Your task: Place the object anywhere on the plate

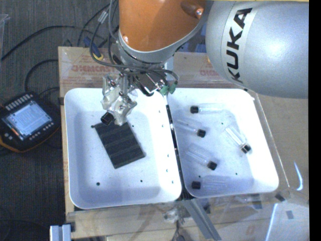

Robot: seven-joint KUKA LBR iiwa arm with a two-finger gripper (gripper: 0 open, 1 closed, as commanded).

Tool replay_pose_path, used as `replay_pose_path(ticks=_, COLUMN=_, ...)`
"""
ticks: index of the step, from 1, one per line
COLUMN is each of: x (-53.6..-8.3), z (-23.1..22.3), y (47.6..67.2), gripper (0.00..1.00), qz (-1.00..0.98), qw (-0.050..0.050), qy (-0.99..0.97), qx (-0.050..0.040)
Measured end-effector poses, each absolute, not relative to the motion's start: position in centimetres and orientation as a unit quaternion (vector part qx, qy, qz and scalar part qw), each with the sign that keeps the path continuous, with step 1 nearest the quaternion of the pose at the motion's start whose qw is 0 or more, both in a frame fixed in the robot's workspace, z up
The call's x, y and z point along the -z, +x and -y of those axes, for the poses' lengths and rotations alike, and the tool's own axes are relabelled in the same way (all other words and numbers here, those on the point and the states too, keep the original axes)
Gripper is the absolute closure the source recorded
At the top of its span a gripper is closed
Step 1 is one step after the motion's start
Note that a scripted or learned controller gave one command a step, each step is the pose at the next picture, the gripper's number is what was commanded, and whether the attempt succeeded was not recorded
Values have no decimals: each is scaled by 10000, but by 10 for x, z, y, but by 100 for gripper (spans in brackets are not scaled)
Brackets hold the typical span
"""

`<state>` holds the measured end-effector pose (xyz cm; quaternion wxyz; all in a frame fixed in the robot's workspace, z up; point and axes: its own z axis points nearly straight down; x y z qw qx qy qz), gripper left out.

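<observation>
Just under the gripper (pixel 118 107), and reaching away from it toward the camera, lies the plate (pixel 120 143): a dark, flat, ribbed rectangle set askew on the floor of the left bin (pixel 75 149). Off to one side of the gripper, toward where the arm comes in, the right bin (pixel 263 149) holds five clear vials (pixel 234 136) with black caps (pixel 246 148), scattered apart. They look light, rigid, smooth and prone to roll, and are probably brittle. A hold across the mid-body, square to the long axis, seems safest. Whether the gripper is spread or pinching a vial I cannot tell.
</observation>
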<state>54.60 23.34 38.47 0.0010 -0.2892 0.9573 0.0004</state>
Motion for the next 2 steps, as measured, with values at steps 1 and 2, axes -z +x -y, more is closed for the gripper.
replay_pose_path(ticks=1, x=-411, z=-233, y=614, gripper=100, qz=-9466, qw=20, qy=-3224, qx=-6)
replay_pose_path(ticks=2, x=-405, z=-232, y=669, gripper=100, qz=-9288, qw=23, qy=-3705, qx=-8)
